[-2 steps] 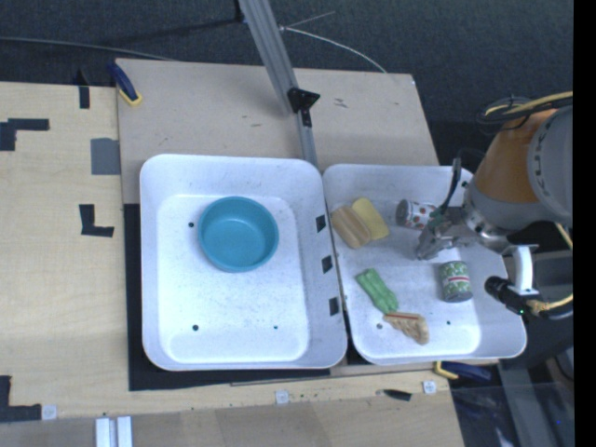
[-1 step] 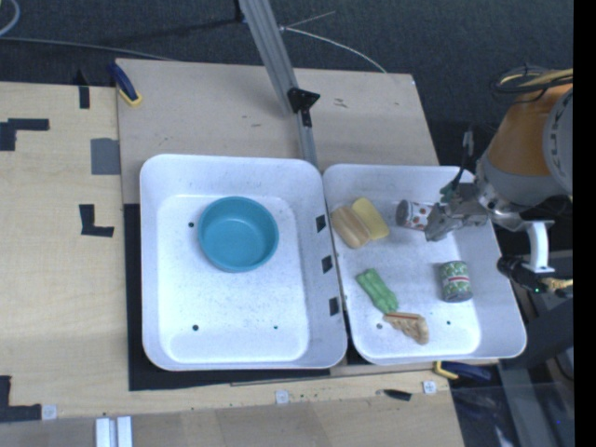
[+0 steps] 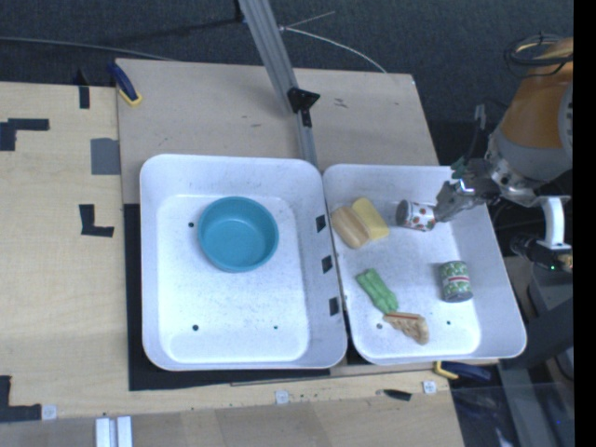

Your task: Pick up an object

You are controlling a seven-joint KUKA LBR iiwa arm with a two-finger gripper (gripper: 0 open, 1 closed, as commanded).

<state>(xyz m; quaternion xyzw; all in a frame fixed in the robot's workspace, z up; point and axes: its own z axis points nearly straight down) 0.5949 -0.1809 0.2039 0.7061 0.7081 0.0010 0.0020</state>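
Observation:
The right bin (image 3: 484, 250) holds several small objects. A small grey cup with red spots (image 3: 416, 215) lies on its side near the bin's back. My gripper (image 3: 445, 201) hangs just right of that cup, at its end; whether it touches the cup I cannot tell. A yellow and tan sponge-like block (image 3: 360, 223) lies left of the cup. A green toy (image 3: 377, 290) sits mid-bin, and a brown and tan piece (image 3: 407, 325) lies at the front. A green can (image 3: 454, 280) rests near the right wall.
The left bin (image 3: 168, 277) holds a blue bowl (image 3: 238, 234). A slanted metal pole (image 3: 275, 54) rises behind the bins, ending between them. The arm's grey and orange body (image 3: 535, 128) stands over the right bin's far right corner.

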